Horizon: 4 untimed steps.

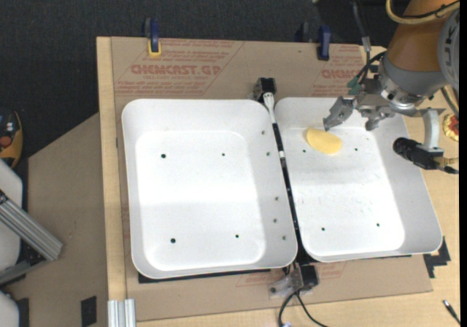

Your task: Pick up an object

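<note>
A: The gripper hangs with its jaws spread wide and holding nothing, over the right bin by its far edge.

B: And the yellow oval piece?

A: Below the near finger, long axis towards the bin's front right corner. Closing there could miss it.

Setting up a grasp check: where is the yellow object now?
The yellow object lies in the right bin, near its far edge, just below the gripper.
</note>
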Each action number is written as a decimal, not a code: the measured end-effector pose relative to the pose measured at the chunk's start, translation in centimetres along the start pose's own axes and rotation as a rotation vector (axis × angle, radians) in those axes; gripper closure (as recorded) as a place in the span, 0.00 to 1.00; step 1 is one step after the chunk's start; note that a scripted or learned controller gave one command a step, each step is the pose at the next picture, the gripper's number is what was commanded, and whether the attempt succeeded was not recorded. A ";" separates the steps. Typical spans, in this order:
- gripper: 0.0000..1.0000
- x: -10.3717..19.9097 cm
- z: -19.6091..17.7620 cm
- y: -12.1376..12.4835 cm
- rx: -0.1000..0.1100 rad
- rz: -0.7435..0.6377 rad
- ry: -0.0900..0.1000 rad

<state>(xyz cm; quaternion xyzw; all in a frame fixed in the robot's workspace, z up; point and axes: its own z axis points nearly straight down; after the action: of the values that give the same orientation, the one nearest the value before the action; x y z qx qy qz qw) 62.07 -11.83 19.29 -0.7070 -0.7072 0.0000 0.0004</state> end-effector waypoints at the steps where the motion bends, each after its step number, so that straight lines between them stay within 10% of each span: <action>1: 1.00 0.0 -1.1 0.1 -0.003 -0.001 -0.001; 2: 1.00 -2.7 -15.8 3.9 -0.021 -0.001 -0.007; 3: 1.00 5.4 -8.0 4.6 0.006 -0.008 0.003; 4: 1.00 4.8 -11.3 3.7 -0.006 0.000 -0.002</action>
<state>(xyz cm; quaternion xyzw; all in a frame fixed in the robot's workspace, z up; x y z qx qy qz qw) 65.75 -7.07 30.57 -0.7071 -0.7071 -0.0016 -0.0024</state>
